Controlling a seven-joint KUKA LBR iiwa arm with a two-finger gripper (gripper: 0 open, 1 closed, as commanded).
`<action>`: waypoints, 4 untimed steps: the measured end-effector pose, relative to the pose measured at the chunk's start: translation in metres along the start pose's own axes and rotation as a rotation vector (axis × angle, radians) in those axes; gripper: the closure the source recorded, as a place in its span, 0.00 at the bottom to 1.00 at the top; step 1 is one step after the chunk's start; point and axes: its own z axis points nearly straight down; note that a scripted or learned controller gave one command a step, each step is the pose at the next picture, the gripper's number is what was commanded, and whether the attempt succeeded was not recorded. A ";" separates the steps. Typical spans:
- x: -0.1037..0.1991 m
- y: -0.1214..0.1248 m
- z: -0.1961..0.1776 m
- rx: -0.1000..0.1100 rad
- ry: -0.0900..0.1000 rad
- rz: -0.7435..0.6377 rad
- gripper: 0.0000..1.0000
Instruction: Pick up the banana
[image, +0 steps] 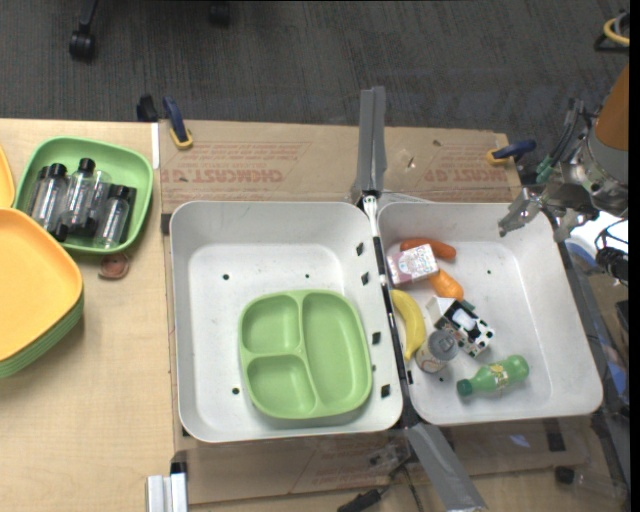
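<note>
Banana (408, 322) lies in the right bin (540, 400), hard against its left wall, long axis running roughly top to bottom of the view, slightly curved. Touching or just beside it on its right: a grey round can (437, 350) and a black-and-white toy (468, 327). Above it, a pink packet (412, 264), with an orange carrot-like piece (430, 248) behind that and another orange bit (448, 286) just right of the banana's upper end. A green bottle (493, 376) lies on its side lower right of the banana.

Tool (520, 215) sits at the right bin's upper right corner, over the rim, well apart from the banana; the banana is down and to the left of it, across most of the bin. Nothing between the fingers that can be seen; how wide they stand: cannot tell, too small and cluttered.

Left bin (200, 300) holds a green divided tray (303, 353). On the worktop far left: a green dish of small bottles (85, 195), and stacked yellow plates (35, 295).
</note>
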 end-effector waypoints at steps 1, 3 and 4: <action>-0.019 0.047 0.078 -0.001 -0.001 0.050 0.00; -0.032 0.020 0.040 0.000 0.001 0.219 1.00; 0.035 -0.006 0.137 0.001 0.001 0.241 1.00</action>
